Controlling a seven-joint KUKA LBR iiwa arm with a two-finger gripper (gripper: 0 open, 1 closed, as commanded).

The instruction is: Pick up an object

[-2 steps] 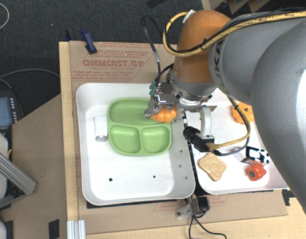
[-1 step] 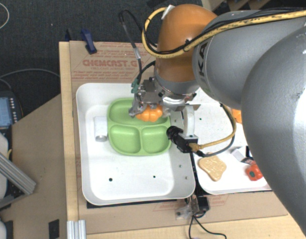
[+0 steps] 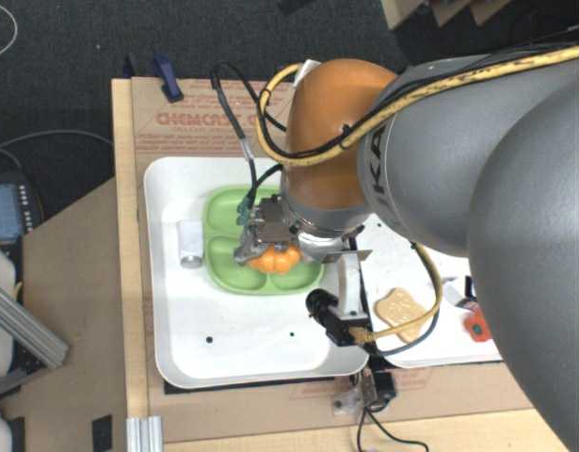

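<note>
Orange fruit [image 3: 275, 261] sits on the green plate [image 3: 223, 217] in the left bin [image 3: 176, 347], with the gripper [image 3: 258, 245] right over it, placed to grab it.

The arm [image 3: 477, 149] covers most of the right bin [image 3: 440, 342], leaving just a strip of its floor and near rim visible, and it hides the right part of the green tray [image 3: 223, 224] in the left bin. An orange object [image 3: 275, 261] on the tray is partly hidden under the gripper [image 3: 256, 243], so its shape cannot be made out. A small orange-red thing [image 3: 475, 325] is half covered by the arm and too small to identify.
</note>
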